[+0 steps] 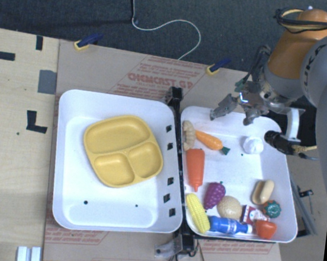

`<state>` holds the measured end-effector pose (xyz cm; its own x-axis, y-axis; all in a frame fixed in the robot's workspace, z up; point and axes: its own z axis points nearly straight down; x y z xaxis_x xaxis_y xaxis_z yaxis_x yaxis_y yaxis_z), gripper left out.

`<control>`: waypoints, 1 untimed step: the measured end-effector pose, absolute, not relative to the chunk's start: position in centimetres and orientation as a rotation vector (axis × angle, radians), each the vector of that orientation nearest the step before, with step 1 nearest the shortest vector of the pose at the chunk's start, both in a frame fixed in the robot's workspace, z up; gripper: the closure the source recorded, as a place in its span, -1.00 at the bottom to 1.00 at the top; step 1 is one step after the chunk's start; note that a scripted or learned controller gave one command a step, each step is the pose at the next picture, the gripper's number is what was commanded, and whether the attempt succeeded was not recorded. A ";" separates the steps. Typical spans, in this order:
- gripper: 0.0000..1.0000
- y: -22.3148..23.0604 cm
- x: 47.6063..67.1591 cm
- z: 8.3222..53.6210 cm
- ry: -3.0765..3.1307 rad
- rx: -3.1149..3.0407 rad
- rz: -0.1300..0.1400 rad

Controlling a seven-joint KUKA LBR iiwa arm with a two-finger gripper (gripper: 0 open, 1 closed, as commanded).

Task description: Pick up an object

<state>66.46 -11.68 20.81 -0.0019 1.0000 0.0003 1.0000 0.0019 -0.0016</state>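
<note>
Bright, even overhead light; soft shadows; mild glare on the white bin [154, 111] left of the gripper [237, 114], which looks slightly blurred.

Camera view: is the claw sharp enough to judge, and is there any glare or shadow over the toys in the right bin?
Camera view: the claw is small and soft-edged, not crisp; the right bin is evenly lit, with only soft shadows under the carrot and corn; no strong glare.

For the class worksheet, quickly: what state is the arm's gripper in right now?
Gripper: open, holding nothing, poised above the far edge of the right bin.
</note>
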 end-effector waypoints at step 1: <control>1.00 -11.6 66.5 21.8 -2.225 -2.216 0.001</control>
